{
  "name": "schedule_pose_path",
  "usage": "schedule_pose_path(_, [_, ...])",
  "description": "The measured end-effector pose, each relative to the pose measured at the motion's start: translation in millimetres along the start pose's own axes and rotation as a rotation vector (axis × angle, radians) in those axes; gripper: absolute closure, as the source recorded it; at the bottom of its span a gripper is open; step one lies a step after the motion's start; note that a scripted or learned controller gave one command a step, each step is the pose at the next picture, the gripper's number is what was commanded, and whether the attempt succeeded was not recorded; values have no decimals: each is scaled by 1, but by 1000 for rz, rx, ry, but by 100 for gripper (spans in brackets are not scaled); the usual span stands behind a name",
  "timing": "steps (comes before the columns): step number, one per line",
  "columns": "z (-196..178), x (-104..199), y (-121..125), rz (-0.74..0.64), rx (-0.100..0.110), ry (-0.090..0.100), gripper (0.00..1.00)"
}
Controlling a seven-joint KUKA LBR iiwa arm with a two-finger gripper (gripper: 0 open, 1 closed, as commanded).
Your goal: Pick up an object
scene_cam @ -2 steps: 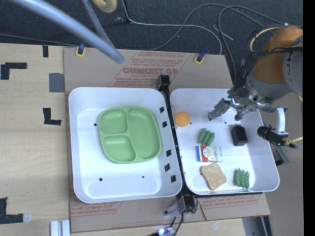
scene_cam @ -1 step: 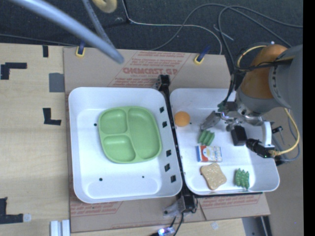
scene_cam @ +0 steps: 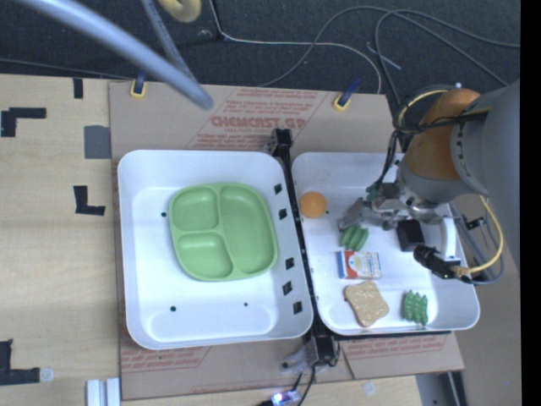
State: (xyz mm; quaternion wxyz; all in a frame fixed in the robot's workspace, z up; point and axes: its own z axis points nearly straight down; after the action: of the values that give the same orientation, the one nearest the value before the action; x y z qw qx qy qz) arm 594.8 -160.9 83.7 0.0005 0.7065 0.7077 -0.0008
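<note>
We see the end effector low in the right bin, poised just above the green object, likely the pick target; we cannot tell its grip state. Orange ball sits just left.

red print on the cardboard sheet at upper centre of the frame, above the bins: roughly "chemcast gp", smaller lines around it too blurred to read. small carton label illegible.
</note>
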Motion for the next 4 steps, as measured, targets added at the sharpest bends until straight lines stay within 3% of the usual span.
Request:
schedule_pose_path(1, [-13,0,1,0,-4,-2,100])
schedule_pose_path(3, [-136,7,1,0,-4,1,100])
schedule_pose_path(4, [-133,7,1,1,0,1,100])
